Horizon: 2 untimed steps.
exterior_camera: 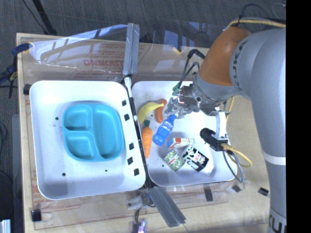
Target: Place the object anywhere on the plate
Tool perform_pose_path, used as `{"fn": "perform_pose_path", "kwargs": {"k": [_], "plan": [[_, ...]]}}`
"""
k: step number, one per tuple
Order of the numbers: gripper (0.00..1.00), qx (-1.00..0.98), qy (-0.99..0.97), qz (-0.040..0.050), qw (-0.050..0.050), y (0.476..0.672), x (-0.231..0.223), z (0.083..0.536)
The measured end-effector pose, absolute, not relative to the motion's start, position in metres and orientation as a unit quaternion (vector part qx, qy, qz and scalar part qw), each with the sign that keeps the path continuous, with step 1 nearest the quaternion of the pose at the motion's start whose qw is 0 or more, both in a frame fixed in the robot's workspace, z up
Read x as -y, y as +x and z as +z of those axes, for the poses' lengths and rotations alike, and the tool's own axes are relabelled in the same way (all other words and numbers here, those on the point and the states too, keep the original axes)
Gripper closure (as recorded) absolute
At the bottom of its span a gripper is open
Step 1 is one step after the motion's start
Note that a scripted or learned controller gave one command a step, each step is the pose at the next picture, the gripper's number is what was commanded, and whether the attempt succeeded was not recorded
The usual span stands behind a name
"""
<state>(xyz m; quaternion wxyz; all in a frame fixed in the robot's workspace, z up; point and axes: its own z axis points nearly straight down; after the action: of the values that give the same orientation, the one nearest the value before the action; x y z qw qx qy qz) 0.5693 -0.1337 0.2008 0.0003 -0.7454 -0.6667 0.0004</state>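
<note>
A light-blue divided plate (92,132) lies in the left bin (41,98) with nothing on it. In the right bin (221,176) a blue bottle (163,132) lies tilted, its clear top pointing up and to the right. My gripper (178,105) hangs low over the right bin, right at the bottle's top end and beside a yellow banana (148,109). Whether it touches the bottle I cannot make out. The grey arm with its orange band (221,57) reaches in from the upper right.
Also in the right bin are a carrot (146,142) along the left wall, a small orange piece (159,114), a red-and-white box (182,141), a green carton (173,160) and a black-and-white carton (197,159). A divider (130,125) separates the bins.
</note>
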Motion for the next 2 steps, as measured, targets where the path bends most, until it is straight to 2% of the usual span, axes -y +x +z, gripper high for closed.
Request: {"fn": "perform_pose_path", "kwargs": {"k": [1, 2], "plan": [[1.00, 0.606, -0.796, 0.0009, 0.002, 0.573, 0.067, 0.191], [1.00, 0.629, -0.778, 0.0009, 0.002, 0.577, -0.003, 0.191]]}}
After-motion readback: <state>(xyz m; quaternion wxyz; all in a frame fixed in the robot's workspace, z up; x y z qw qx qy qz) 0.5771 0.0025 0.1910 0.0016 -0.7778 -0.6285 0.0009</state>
